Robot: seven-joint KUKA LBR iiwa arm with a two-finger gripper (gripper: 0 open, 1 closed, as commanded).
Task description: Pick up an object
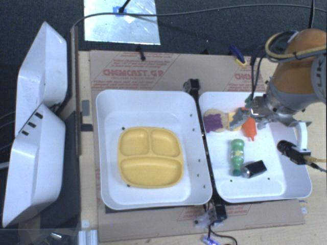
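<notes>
Found nearest, in the lower right of the frame, a black block [254,168] lying tilted on the floor of the right bin [294,190]. Saw a green bottle-shaped toy [237,154] just beside it, up and to the left, lying lengthwise, its lower end close to the block. Noted the left bin [104,137] alongside, at centre frame, carrying a yellow divided plate [150,155] flat on its floor with three compartments, two small ones above a long one.

Further up the right bin, picked out an orange piece [249,129], a yellow piece [236,119] touching or nearly touching it on the left, and a purple piece [213,120] resting on a tan disc [219,126] near the bin's left wall. Placed the gripper [252,112] directly over the orange and yellow pieces, at the end of the grey arm [291,93] reaching in from the right edge. Could not tell whether the gripper was parted or closed, nor whether it had hold of anything.

Made out, beyond both bins, the brown bench [153,70] with red lettering, and a shiny metal sheet [121,14] at upper left of centre.
</notes>
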